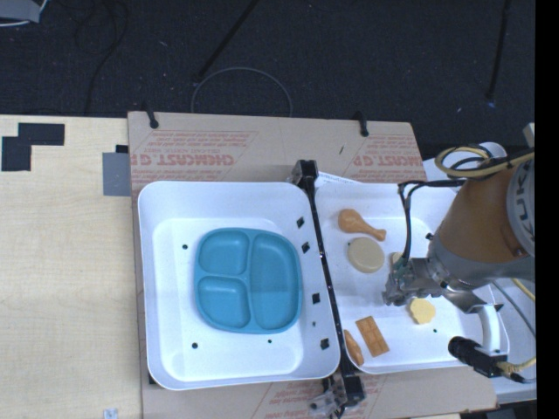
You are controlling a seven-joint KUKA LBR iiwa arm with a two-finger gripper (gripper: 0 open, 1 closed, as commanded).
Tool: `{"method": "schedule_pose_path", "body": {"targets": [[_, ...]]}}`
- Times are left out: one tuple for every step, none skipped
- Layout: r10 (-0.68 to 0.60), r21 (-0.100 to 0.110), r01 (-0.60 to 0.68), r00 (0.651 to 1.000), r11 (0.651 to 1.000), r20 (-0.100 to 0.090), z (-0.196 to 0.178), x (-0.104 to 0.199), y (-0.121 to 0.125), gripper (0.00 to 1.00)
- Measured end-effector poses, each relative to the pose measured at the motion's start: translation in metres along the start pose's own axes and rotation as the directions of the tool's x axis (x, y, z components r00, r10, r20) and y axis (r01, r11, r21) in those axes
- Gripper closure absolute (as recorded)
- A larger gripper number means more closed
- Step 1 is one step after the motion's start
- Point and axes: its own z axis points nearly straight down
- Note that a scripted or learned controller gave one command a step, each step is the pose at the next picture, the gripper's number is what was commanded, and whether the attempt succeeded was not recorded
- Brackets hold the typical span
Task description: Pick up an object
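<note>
From the left we pass the blue divided plate (pixel 247 279) in its own bin, then the cracker (pixel 371 335) and tan disc (pixel 365 255). Our end effector (pixel 400 286) hovers just left of the yellow piece (pixel 423 311) (its grip state we cannot tell).

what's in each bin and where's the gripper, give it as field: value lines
left bin: blue divided plate
right bin: drumstick-shaped toy, round beige piece, yellow piece, orange cracker-like piece, small orange piece
arm: reaches in from the right, over the right bin
gripper: low in the right bin, between the round beige piece and the yellow piece
fingers: cannot tell
object held: none visible
</note>
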Motion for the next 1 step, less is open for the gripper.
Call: {"method": "schedule_pose_path", "body": {"targets": [[-0.001, -0.001, 0.001, 1.0, 1.0, 0.0, -0.0497, 0.0095, 0.0028, 1.0]]}}
